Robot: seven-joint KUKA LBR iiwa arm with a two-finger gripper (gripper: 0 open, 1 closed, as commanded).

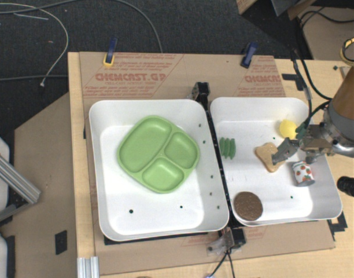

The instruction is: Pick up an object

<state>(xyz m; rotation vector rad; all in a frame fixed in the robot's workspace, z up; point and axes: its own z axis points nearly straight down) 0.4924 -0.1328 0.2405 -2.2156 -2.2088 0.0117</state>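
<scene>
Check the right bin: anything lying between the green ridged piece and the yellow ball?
Nothing lies between them. In the camera view, bare white bin floor runs from the green ridged piece to the yellow ball; the tan biscuit-shaped piece sits just below that line.

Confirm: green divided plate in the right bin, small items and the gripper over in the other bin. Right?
Not quite. The green divided plate lies in the left bin, not the right one, as the camera view shows. The rest holds with the sides swapped: the small items, such as the yellow ball and the brown disc, are in the right bin, and the gripper is there too.
</scene>
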